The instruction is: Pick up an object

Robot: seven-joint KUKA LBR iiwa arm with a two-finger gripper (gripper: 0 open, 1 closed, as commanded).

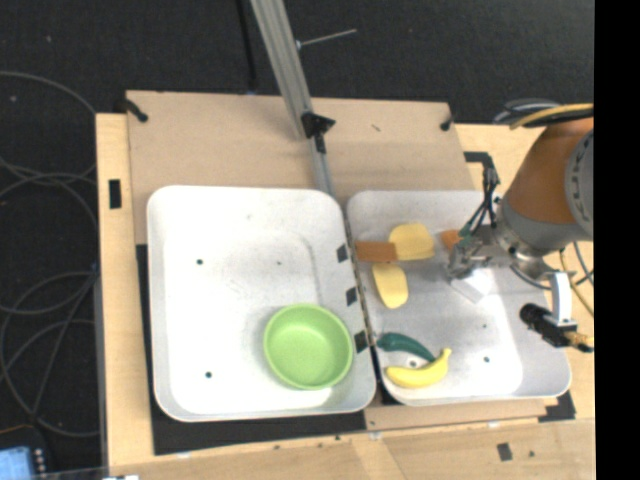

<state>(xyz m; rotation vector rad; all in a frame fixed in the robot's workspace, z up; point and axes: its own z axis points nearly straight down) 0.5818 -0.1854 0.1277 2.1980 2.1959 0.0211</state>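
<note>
Since the task names no object, the nearest candidate is the yellow brush [396, 264] at centre-right of the frame, in the right bin [500, 368]. It looks light and stiff, probably plastic; best gripped across the brown handle or the narrow middle. Long axis hard to tell, roughly vertical. Gripper [463, 261] hovers just right of it; cannot tell its state.

Two white bins, the left bin [180, 268] and the right bin [500, 353], are faintly speckled grey and sit on a tan bench [230, 138]. A lime-green bowl [308, 345] lies in the left. The right holds a yellow banana [417, 371] (dark teal at its stem), a brown-handled yellow tool [396, 245] and a pale yellow piece [391, 286]. The arm [545, 188] is orange and grey.
</note>
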